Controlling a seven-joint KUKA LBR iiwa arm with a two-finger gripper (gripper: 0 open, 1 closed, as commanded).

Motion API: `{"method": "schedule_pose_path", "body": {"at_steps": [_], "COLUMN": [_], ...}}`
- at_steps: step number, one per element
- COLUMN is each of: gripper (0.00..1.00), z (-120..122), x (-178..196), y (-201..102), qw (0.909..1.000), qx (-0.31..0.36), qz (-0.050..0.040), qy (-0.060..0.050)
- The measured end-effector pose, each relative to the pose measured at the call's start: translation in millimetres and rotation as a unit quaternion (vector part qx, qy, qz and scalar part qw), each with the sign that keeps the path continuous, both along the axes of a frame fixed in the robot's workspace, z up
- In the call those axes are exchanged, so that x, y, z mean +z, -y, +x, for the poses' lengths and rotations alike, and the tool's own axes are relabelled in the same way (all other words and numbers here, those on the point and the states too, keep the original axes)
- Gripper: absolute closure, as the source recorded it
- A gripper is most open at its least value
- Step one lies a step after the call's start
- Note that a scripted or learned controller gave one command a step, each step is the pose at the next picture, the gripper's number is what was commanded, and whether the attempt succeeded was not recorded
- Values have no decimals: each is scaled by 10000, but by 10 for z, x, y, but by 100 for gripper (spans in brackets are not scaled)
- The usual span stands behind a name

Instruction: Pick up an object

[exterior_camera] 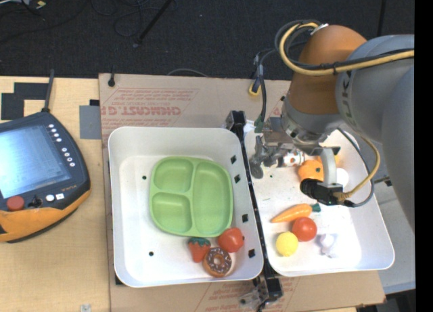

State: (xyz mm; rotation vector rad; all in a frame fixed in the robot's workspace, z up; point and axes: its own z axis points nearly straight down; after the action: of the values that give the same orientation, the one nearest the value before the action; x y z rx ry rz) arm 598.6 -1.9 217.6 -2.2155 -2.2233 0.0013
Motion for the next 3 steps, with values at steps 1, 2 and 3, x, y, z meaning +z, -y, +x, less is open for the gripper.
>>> {"method": "schedule_pose_path", "body": {"at_steps": [1,2,3], "gripper": [100,100,100], "z": [63,148,73], "x": [36,197,181], "y": [-143,-141,-151], "qw": [10000,10000,10000], "qx": [-13,-23,-29], "qz": [-4,-5,-9], "qy": [3,5,-10]}}
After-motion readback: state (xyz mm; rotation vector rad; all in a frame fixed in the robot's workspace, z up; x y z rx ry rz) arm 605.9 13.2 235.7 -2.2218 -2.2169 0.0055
